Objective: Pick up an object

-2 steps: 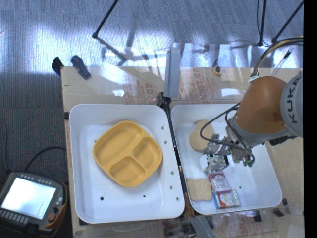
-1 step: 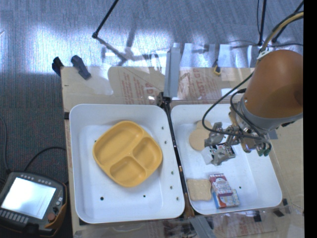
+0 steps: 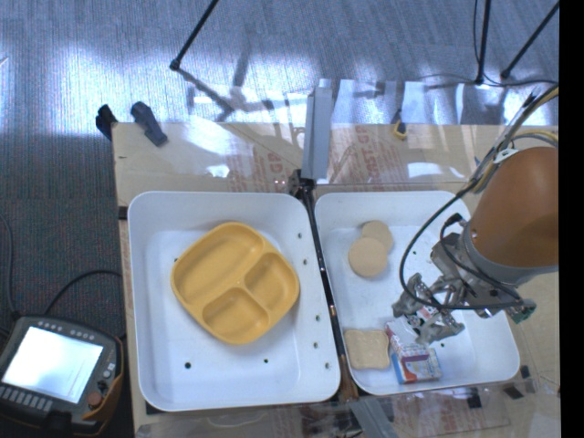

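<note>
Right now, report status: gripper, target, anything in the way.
Gripper low in the right bin, just above the small carton. Nothing seen gripped. Toast slice left of the carton, two round biscuits further back.

Little legible anywhere on the bench. Faint reddish mirrored lettering across the clear sheeting [image 3: 274,167] at the far edge of the bench, too washed out by glare to make out. Red and blue printing on the small carton [image 3: 415,359] in the near part of the right bin [image 3: 474,203], too small to read. Lit screen on the handheld pendant [image 3: 57,365] at near left, blank white.
</note>
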`<state>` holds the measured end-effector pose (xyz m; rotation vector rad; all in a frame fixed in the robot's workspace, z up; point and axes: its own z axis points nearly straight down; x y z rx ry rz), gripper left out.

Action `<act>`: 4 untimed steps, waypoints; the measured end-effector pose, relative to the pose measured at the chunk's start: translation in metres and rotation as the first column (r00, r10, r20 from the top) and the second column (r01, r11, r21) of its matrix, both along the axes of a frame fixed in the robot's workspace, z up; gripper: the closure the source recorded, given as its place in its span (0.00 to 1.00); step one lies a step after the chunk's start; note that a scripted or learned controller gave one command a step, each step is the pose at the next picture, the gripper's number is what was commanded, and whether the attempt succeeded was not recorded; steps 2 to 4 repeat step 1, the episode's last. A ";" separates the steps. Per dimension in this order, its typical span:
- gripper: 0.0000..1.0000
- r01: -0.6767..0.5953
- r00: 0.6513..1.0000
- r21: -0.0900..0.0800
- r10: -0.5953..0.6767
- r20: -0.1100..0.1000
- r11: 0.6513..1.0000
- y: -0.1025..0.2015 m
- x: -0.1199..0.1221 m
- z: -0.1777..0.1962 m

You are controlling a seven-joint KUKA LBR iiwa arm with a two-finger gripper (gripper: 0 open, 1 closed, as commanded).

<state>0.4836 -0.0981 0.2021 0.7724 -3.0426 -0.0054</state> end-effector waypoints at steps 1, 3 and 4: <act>1.00 -0.302 0.953 0.001 0.302 0.003 0.953 0.097 0.049 -0.002; 1.00 -0.302 0.953 0.001 0.302 0.003 0.953 0.097 0.049 -0.002; 1.00 -0.302 0.953 0.001 0.302 0.003 0.953 0.097 0.049 -0.002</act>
